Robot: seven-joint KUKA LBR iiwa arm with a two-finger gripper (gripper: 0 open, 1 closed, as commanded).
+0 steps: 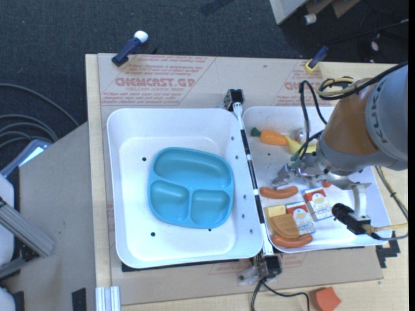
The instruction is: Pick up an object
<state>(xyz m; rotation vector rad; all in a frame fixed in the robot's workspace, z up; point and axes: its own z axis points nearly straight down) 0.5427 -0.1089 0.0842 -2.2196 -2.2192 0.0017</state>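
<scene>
My gripper reaches down into the right bin, its metal fingers just above a sausage. Whether anything sits between them is hidden by the wrist. An orange carrot lies at the bin's far left, with a yellow piece beside it. At the near end lie a slice of toast, a second sausage, a yellow cheese square and small red-and-white cartons.
The left bin holds a blue divided plate. A clamp bar runs between the bins. An orange block lies on the bench's near edge, and a blue-handled tool rests at its far-left corner.
</scene>
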